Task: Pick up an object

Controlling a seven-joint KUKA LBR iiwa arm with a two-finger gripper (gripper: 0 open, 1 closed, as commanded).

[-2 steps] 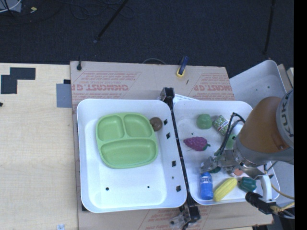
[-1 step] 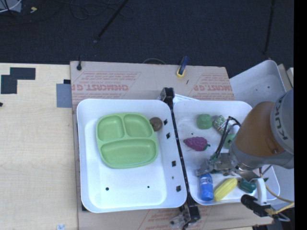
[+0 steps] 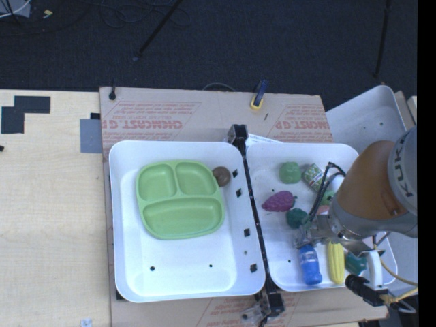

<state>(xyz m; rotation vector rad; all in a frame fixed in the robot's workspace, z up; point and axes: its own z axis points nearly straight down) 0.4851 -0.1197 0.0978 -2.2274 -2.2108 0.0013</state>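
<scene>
In the right white bin (image 3: 272,264) lie a blue plastic bottle (image 3: 310,265) and a yellow oblong toy (image 3: 336,262) side by side near the front wall, with a purple grape-like bunch (image 3: 278,201), two green lumps (image 3: 290,172) and a dark green piece (image 3: 296,217) behind them. The gripper (image 3: 308,236) hovers just above the bottle; I cannot tell how its jaws stand. The left white bin (image 3: 177,278) holds a green sectioned plate (image 3: 180,199) beside a small brown ball (image 3: 221,176).

Dark blue-black carpeted floor (image 3: 204,33) fills the upper part of the frame, crossed by thin cables (image 3: 116,9). A pale wooden benchtop (image 3: 48,230) takes the left side, and brown printed cardboard (image 3: 170,118) lies at the centre
</scene>
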